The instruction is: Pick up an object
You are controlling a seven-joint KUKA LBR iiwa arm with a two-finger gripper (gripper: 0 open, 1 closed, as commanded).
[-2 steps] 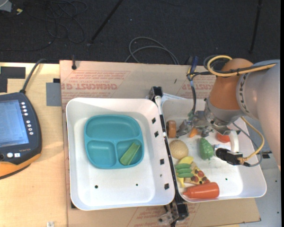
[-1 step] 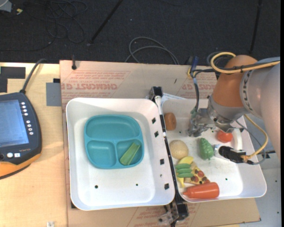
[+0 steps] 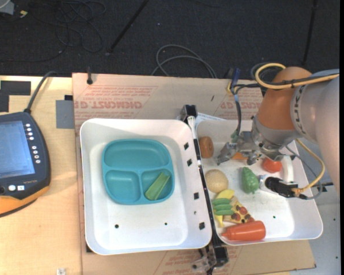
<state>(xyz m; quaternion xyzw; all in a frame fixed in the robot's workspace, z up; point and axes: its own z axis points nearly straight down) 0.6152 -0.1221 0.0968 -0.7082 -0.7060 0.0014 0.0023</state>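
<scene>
Arm reaching into the right bin (image 3: pixel 309 225), nothing picked yet.

Camera view: the hand (image 3: pixel 241 152) is hovering low over the upper middle of the right bin, and I'm not able to tell how far open it is or whether anything is in it. Candidate objects are lying just below it: a green pepper (image 3: pixel 250 180), a red piece (image 3: pixel 271 165), a pale potato (image 3: pixel 217 181), with a carrot (image 3: pixel 245 231) near the front rim. The left bin (image 3: pixel 97 222) is holding a teal tray (image 3: pixel 137 171) with a green slice (image 3: pixel 157 186). Risk: items are sitting close together, so a closing grip could be nudging a neighbour or slipping off the rounded pepper.
</scene>
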